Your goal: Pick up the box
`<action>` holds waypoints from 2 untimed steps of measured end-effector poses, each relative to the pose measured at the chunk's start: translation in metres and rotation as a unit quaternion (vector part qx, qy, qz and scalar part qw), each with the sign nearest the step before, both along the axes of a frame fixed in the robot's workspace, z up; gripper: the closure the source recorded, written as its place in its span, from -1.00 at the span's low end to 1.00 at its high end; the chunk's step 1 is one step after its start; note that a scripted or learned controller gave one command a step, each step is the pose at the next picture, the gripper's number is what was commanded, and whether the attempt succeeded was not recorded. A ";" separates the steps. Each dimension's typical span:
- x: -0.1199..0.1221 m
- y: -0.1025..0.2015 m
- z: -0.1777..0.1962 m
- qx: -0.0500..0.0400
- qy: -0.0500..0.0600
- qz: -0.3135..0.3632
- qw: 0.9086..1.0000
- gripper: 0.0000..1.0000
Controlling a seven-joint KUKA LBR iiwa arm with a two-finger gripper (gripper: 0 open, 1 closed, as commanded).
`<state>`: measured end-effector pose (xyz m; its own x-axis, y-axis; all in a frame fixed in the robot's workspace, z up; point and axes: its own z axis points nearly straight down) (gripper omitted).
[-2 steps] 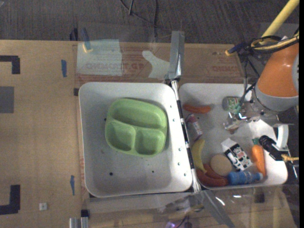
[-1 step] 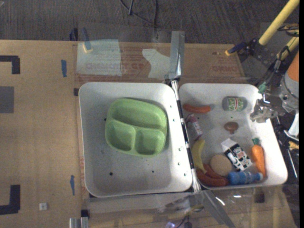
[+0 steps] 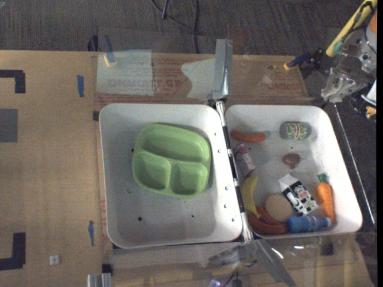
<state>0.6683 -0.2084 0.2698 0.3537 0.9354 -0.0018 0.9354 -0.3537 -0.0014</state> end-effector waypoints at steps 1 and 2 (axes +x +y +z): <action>0.000 0.008 0.164 0.000 0.000 -0.032 0.999 1.00; -0.001 0.015 0.163 0.000 0.001 0.052 0.999 1.00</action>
